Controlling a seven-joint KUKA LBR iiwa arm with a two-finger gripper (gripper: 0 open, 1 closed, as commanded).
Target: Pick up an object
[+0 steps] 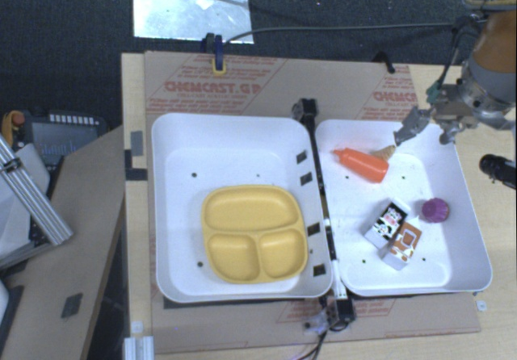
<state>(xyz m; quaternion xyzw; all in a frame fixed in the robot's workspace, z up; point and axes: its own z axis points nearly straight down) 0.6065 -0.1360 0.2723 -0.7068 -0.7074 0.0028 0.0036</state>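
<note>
My gripper (428, 127) hung over the far edge of the right bin (464, 189), fingers spread wide, nothing between them. Nearest target: the orange carrot-shaped toy (362, 163), smooth tapered plastic, lying slantwise near the bin's far-left corner. I judged it best to drop low, turn the fingers across its thick middle, and close slowly so the slick cone would not squirt out. The round purple ball (435, 209) sat by the right edge; the printed carton (393, 234) lay near the middle. The yellow divided tray (254, 233) sat in the left bin (174, 189)
</note>
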